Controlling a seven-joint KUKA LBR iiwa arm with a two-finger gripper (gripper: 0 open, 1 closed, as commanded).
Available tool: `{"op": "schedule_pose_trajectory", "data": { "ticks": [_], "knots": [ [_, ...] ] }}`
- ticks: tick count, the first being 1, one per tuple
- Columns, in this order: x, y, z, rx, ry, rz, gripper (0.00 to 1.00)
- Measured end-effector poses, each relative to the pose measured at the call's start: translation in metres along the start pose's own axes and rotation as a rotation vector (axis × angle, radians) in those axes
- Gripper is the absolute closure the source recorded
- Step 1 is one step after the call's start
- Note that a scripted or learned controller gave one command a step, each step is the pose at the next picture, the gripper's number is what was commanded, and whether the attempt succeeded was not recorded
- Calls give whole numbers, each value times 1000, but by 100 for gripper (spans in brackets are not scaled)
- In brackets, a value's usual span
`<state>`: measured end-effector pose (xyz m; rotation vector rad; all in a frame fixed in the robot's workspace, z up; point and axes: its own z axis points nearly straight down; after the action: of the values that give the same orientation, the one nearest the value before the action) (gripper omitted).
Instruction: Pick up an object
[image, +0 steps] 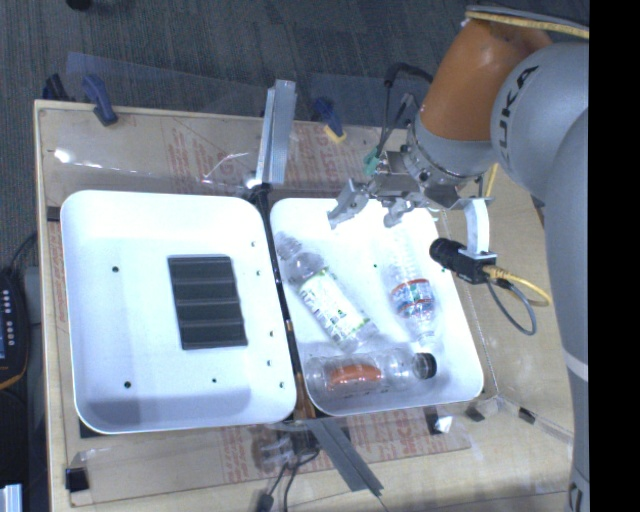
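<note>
A grey KUKA arm (530, 120) reaches over two white bins; the left bin (100, 300) carries a dark ribbed tray (207, 301), while the right bin (460, 340) holds three clear plastic bottles. One bottle with an orange label (360, 373) lies along the near wall, a green-and-white labelled bottle (325, 300) lies slantwise at centre, a red-and-blue labelled bottle (412, 292) to its right. The gripper (372, 207) hovers over the bin's far end, fingers spread, gripping nothing. Judging by this, the pick is not yet made.

Two white bins (160, 215), three clear plastic bottles (325, 300), one dark ribbed block (207, 301), one claw (372, 208)
</note>
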<state>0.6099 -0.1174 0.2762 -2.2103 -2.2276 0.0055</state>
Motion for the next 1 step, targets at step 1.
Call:
{"op": "schedule_pose_trajectory", "data": {
  "ticks": [1],
  "knots": [
    [8,47,42,-3,-1,-125,0]
  ]
}}
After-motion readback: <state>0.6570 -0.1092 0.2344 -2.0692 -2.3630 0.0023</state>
